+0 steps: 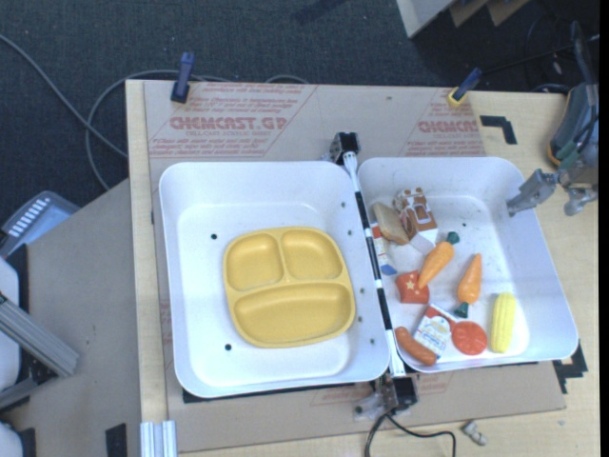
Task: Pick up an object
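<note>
At right bin's [533, 284] far right rim, end effector [533, 193] hovering, grip state unclear, glossy plastic toy food [447, 284] clustered left, open floor beside.

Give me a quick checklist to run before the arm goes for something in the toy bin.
1. Toys reachable in the right bin: ok, all lie in the open.
2. Gripper over that bin: ok, at its upper right rim.
3. Gripper holding nothing: ok, nothing shows between its fingers.
4. Fingers open enough: cannot tell.
5. A toy lying apart: ok, the corn is apart from the tomato; the two carrots lie apart from each other.
6. Crowded spots to avoid: not ok, the sausage and carton touch at lower left.
</note>
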You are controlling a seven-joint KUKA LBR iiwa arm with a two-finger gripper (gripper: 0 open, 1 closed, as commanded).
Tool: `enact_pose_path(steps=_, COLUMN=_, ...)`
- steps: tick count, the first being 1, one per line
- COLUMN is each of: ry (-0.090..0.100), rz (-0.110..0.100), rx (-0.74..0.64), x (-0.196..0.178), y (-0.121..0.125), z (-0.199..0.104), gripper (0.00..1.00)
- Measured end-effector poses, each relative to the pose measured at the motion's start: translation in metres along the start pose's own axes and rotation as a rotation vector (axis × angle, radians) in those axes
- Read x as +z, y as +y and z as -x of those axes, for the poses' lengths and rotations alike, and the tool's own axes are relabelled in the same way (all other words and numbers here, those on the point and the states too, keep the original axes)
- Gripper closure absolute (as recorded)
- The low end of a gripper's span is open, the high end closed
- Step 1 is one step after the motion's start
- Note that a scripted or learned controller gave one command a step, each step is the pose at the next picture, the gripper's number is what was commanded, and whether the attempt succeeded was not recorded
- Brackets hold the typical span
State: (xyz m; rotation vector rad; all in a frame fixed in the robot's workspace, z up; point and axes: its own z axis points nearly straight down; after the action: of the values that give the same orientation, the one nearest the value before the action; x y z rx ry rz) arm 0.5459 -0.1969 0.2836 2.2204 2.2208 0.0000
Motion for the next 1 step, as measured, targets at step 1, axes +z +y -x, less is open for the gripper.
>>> enact_pose_path(steps=1, ry=0.001, rz=-0.002, rx=-0.001, x=0.1024, y=-0.011, z=-0.0691, gripper=0.0)
